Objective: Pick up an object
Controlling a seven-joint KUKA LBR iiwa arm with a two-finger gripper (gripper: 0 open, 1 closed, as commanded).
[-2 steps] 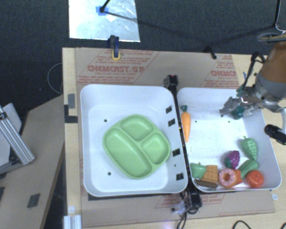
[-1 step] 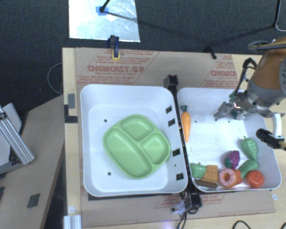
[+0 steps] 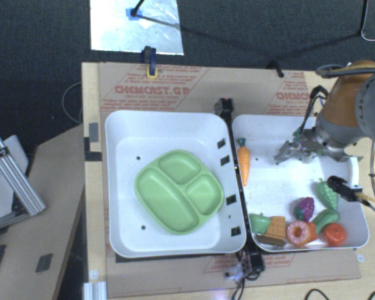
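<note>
The right bin [image 3: 269, 186] holds several toy foods. An orange carrot [image 3: 243, 161] lies along its left wall. Clustered at the front right are purple grapes [image 3: 305, 207], a pink donut [image 3: 298, 232], a brown waffle piece [image 3: 275, 229], a red tomato [image 3: 335, 232] and green vegetables [image 3: 328, 195]. My gripper [image 3: 292, 151] hangs low over the bin's back part, right of the carrot and apart from it, with nothing seen in it. The grey arm with its orange band [image 3: 344, 102] comes in from the right.
The left bin [image 3: 131, 142] holds a green divided plate [image 3: 178, 191]. A black divider with clips [image 3: 231, 167] runs between the bins. Another green toy [image 3: 259, 222] sits at the right bin's front left. Bare white floor lies mid-bin below the gripper.
</note>
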